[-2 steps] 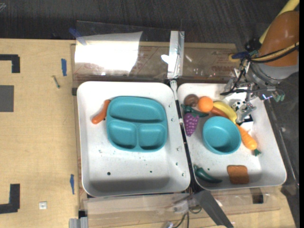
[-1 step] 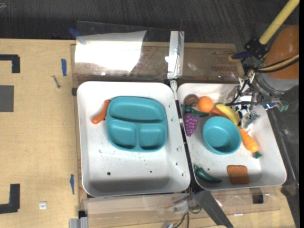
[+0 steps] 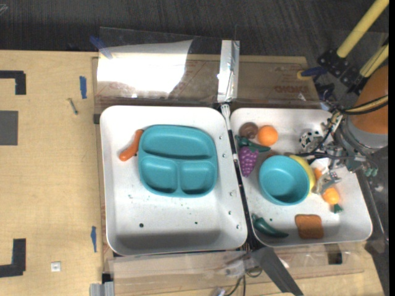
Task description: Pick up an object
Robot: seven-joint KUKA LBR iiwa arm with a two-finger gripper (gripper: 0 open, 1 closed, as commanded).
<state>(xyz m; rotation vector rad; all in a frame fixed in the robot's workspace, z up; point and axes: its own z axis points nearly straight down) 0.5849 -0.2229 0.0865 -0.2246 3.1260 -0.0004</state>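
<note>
Faintly, red print marks the cardboard (image 3: 290, 82), too blurred to read.

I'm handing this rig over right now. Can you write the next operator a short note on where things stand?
Gripper: at the right bin's right side, above the toys; finger state unreadable, nothing seen held.
Right bin: teal bowl, orange ball, purple grapes, brown bread piece, small orange piece.
Left bin: teal divided plate, carrot.
Done: nothing lifted.
Left: grasp and lift one object.
</note>
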